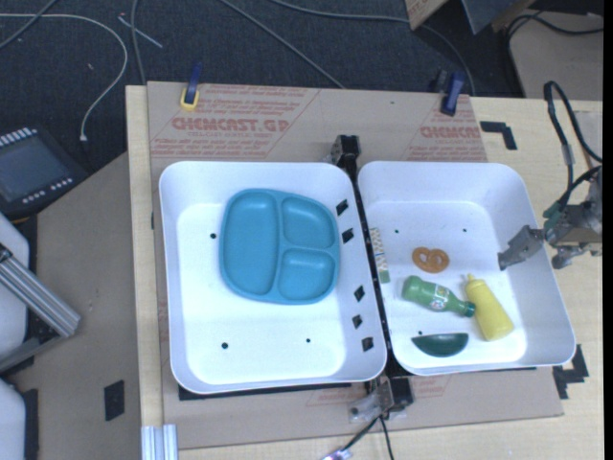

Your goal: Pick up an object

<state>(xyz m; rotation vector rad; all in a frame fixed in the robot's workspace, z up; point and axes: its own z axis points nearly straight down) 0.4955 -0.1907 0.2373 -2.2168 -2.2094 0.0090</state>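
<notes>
Your pincer (522, 247), a grey two-finger tool on the end of the arm, sits at the right rim of the right-hand shallow white bin (498, 185), coming in from the right edge of the view. You cannot tell from here how wide it stands or whether it has anything in its grasp; the tip is small and dim against the bin wall.

Look at the right bin's floor for the objects. A small brown pretzel-shaped piece (430, 258) lies near the middle. Just below it lies a green plastic bottle (436, 296) on its side, its cap end pointing right. Just beside that cap end, perhaps touching it, lies a yellow squeeze bottle (488, 308), tilted, nozzle toward the upper left. Below both, near the bin's front wall, rests a dark green bowl-shaped piece (441, 344). All four lie apart from the pincer, to its lower left.

In the left-hand shallow white bin (192, 333) you see a blue plastic plate with three compartments (280, 245), flat on the floor.
</notes>
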